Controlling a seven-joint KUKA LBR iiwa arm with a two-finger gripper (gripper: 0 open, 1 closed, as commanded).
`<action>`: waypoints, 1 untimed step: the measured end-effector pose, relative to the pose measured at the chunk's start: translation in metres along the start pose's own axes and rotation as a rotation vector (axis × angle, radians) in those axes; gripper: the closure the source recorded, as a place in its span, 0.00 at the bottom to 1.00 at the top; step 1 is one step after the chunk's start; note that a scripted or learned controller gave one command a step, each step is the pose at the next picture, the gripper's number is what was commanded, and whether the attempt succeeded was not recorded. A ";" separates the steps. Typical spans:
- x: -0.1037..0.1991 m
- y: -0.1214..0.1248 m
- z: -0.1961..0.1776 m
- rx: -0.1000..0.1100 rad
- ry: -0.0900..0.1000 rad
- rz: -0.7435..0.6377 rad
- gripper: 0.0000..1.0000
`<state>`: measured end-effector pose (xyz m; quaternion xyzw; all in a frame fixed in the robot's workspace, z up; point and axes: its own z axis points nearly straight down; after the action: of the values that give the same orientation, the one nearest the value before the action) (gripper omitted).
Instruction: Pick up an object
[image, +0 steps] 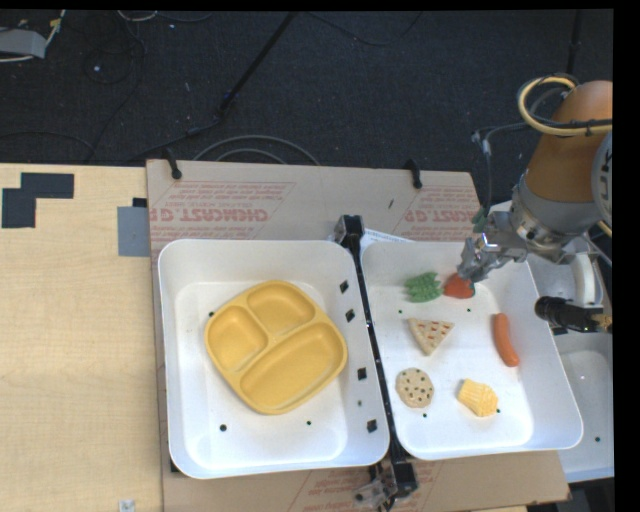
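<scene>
The robot's jaws (478, 262) hang low over the back of the right bin (545, 420), directly above a small red-orange toy tomato (459, 288) — whether they are spread or pinching it cannot be told. Just left of the tomato lies a green broccoli piece (423, 288). Nearer the front are a pizza wedge (430, 334), an orange sausage (505, 339), a cookie (414, 387) and a yellow corn piece (478, 397). The left bin (190, 300) holds a yellow divided plate (275, 345).
</scene>
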<state>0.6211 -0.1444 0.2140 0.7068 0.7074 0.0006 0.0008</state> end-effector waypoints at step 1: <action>-0.001 0.000 -0.029 0.001 0.000 0.000 1.00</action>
<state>0.6215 -0.1453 0.2425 0.7068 0.7074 0.0002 0.0005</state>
